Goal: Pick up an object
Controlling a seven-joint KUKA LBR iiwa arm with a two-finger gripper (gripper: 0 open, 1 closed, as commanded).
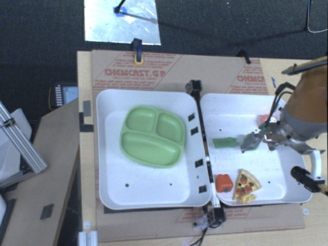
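A flat green object (225,142) is lying on the floor of the right bin (230,114), roughly in its middle, with its long side running left to right. The hand (251,142) is reaching in from the right and sitting at this object's right end, so close that the 2 appear to be touching. The fingers are too small and dark against the bin floor to read, so it is not possible to tell whether the hand is open or closed, or whether anything is caught in it.

Judging by this, the pick is underway but not done: the hand is down at bin level beside a likely target, and the grip and lift are still to come. The green object is resting flat, not raised.

Behind the hand, a small red-pink item (263,119) is peeking out near the arm (307,104), which is grey with an orange band and is covering the right bin's far right corner. Along the near wall, a red pepper-like toy (223,182) is sitting just left of a toy pizza slice (246,184).

In the left bin (110,188), a pale green divided plate (152,136) with 3 compartments is lying flat near the centre. Both white bins are resting side by side on a cardboard-covered bench (154,68).
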